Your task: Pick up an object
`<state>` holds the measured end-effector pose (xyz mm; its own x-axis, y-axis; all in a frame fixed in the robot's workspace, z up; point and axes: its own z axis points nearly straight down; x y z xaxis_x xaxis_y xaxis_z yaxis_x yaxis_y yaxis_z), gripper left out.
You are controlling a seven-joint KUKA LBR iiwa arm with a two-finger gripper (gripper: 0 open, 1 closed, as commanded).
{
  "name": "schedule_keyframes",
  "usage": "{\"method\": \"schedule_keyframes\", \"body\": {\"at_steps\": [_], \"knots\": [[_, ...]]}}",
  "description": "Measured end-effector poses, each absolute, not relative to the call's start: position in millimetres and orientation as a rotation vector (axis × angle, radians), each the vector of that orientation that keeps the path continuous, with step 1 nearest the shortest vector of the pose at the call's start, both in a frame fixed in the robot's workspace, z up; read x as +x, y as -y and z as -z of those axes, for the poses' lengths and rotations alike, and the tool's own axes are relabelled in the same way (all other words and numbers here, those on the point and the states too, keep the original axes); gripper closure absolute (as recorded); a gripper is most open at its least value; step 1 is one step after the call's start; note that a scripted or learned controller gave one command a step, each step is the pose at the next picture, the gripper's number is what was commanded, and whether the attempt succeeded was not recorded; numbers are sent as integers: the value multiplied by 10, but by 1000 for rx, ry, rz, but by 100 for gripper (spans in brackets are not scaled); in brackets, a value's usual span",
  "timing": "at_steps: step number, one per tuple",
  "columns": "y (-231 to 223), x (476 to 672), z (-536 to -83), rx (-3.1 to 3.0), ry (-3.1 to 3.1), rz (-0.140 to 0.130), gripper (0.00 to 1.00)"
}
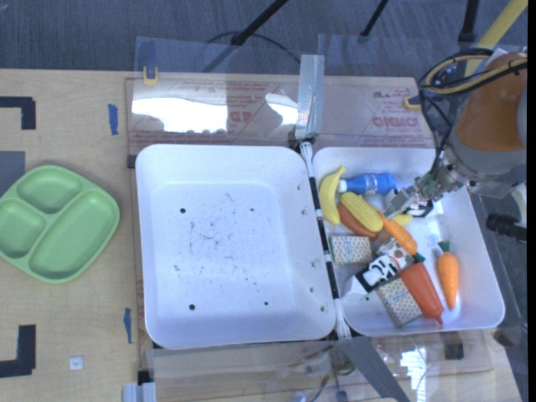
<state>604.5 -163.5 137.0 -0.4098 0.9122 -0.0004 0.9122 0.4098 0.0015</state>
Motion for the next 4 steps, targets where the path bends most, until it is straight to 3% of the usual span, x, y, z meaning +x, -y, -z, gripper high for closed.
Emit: {"method": "schedule_keyframes", "body": {"at_steps": [1,2,3,4], "knots": [[1636,6045,-1371,1706,-2637,-2,0],[2036,5353,-1485,1612,-2695,-1,0],[2196,5179,-873,1510,-2753,-10,0],[2206,5192,-980,1510,-2746,-10,100]]}}
